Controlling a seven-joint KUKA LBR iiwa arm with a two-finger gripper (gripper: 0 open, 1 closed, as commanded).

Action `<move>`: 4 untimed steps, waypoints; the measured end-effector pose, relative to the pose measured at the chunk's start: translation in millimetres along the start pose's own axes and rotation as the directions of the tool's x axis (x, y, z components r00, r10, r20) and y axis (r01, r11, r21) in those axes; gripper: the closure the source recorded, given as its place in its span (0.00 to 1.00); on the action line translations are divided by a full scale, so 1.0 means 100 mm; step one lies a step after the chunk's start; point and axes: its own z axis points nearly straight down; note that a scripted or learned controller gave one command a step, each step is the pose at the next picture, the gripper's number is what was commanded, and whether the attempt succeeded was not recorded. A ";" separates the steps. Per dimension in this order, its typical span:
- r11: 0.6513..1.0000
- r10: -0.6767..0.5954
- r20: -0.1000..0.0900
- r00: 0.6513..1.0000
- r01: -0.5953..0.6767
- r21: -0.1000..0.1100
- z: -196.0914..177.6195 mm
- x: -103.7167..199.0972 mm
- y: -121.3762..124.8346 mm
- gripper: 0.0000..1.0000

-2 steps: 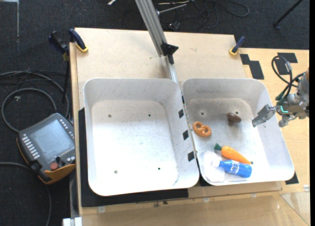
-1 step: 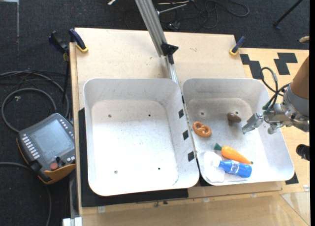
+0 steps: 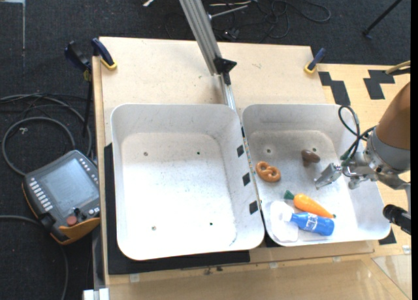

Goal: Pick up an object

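The right bin (image 3: 287, 117) holds every loose object on the bench, and all places here are given from it. Near its front edge lies a carrot (image 3: 312, 205), orange with a green tip pointing toward the bin's middle, and just in front of the carrot, touching or nearly touching it, lies a blue bottle (image 3: 313, 224) on its side with its white cap end toward the divider between the bins. A flat white piece (image 3: 282, 221) lies under or beside the bottle's cap end, hard to tell apart from the bin floor. Toward the bin's left wall, about halfway back, sits a pretzel (image 3: 268, 172), well apart from the carrot. Farther back and nearer the bin's centre rests a small brown lump (image 3: 310, 157), too small to identify. The gripper (image 3: 328, 176) hangs over the right half of the bin, between the brown lump and the carrot and clear of both; a metal finger (image 3: 324, 177) slants down and to the left. Nothing is seen between the fingers, and how far apart they stand cannot be told from this angle. The arm (image 3: 395, 138), grey with an orange band, reaches in over the bin's right wall, a black cable looping above the wrist. The left bin (image 3: 124, 122) adjoins the right bin along its left wall. A slanted metal pole (image 3: 196, 17) rises from behind the bins' shared corner, and a teach pendant (image 3: 62, 194) lies on the floor far to the left.
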 end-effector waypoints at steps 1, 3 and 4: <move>1.000 -0.001 0.002 1.000 0.001 -0.006 0.44 0.00 0.01 0.00; 1.000 -0.005 0.003 1.000 0.005 -0.012 -0.25 0.09 0.08 1.00; 1.000 -0.005 0.005 1.000 0.005 -0.013 -0.84 0.00 0.11 1.00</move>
